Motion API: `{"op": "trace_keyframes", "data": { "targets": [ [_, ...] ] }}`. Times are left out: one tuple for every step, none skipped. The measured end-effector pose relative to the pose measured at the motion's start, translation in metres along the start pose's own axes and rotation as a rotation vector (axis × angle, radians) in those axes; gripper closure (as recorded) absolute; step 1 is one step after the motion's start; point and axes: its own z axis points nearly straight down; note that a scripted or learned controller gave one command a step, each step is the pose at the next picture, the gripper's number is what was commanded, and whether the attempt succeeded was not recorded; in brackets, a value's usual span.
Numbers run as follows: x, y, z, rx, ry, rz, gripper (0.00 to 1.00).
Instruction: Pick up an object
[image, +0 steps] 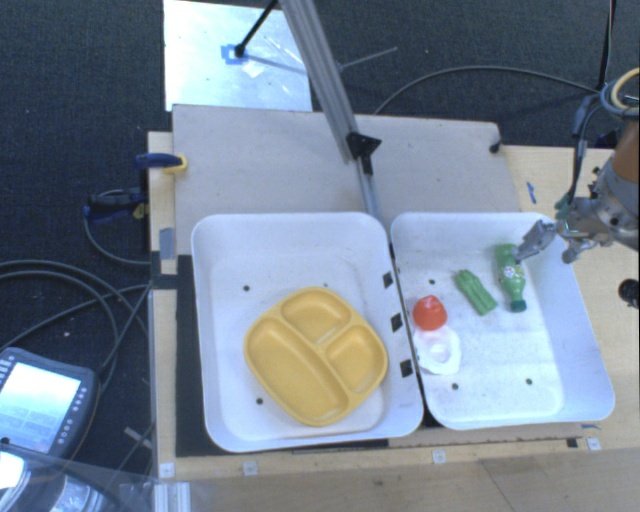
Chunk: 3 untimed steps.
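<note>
The right bin (580, 350) holds a green bottle with a white label (512, 278), a smaller green block (477, 292), a red round piece (430, 313) and a white piece (440, 351) just below it. My gripper (552, 246) hangs over the bin's upper right part, just above and right of the green bottle. Its fingers (533, 241) are spread open with nothing between them.
The left bin (220, 260) holds a yellow divided plate (315, 355). A grey pole (330, 85) slants down to the bins' shared upper edge. Cables and a pendant (40, 400) lie off the bench at the left.
</note>
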Motion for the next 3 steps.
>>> {"op": "trace_keyframes", "data": {
  "targets": [
    [0.000,0.000,0.000,0.000,-0.001,-0.001,0.00],
    [0.006,-0.003,0.061,0.005,0.001,0.003,0.00],
    [0.009,0.002,0.119,-0.003,0.002,0.002,0.00]
  ]
}}
